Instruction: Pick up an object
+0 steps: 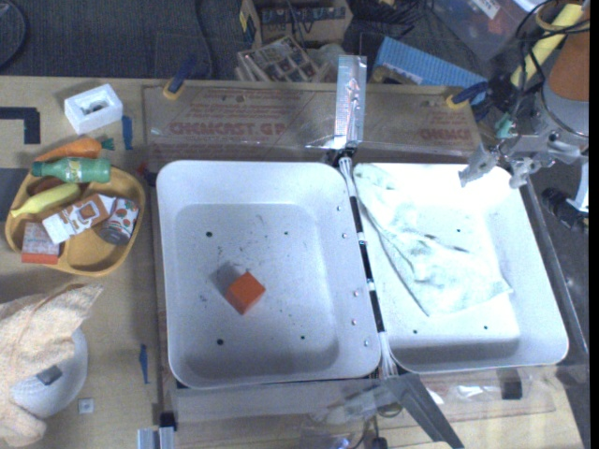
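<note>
At the far left a yellow bowl [94,255] of toy food is seen on the bench. In the left bin [187,195] an orange block [247,293] lies near the middle of the floor, well apart from every wall. It looks roughly cubic, so no long axis can be named; it is turned with one corner toward the lower edge of the view. In the right bin [543,335] a crumpled clear sheet [440,251] is spread. The gripper [496,165] is seen over that bin's upper right corner, nothing visibly held. The block should be approached from above, the grasp squared to two opposite flat faces.
</note>
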